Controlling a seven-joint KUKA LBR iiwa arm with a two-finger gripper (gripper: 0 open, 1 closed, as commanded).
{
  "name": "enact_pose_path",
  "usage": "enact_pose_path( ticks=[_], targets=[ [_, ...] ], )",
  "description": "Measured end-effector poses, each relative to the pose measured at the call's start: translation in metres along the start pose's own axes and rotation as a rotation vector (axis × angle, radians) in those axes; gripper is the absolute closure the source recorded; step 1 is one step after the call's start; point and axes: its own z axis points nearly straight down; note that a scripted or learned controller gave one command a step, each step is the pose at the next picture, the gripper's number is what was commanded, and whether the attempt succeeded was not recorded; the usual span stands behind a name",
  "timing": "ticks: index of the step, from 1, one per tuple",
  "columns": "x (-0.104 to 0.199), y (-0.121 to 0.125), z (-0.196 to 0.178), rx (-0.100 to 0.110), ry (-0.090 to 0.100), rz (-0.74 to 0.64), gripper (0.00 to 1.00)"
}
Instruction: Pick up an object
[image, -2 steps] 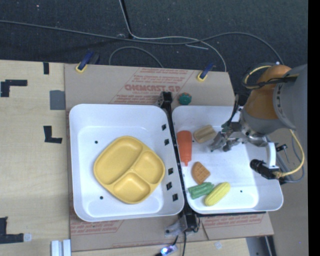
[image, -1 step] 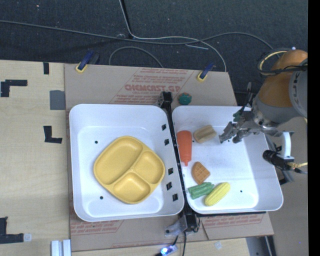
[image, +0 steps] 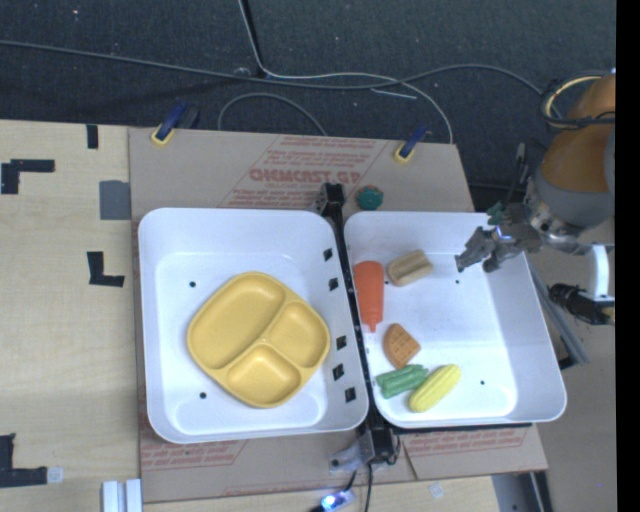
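Observation:
The right bin (image: 520, 330) holds an orange carrot (image: 370, 293) along its left wall, a tan bread roll (image: 410, 267), a brown waffle piece (image: 401, 345), a green pea pod (image: 399, 380) and a yellow corn cob (image: 435, 387). My gripper (image: 480, 250) hangs over the bin's upper right part, to the right of the bread roll and apart from it. Its dark fingers point down and left, and nothing shows between them.
The left bin (image: 165, 300) carries a yellow divided plate (image: 258, 338). A small teal object (image: 370, 197) lies on the cardboard behind the bins. Cables cross the dark floor at the back. Black clips join the two bins along the middle.

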Motion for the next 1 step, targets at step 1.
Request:
enact_pose_path(
  ticks=[1],
  targets=[
    [-0.0061,0.0092,-0.0518,-0.002,-0.001,-0.001,1.00]
  ],
)
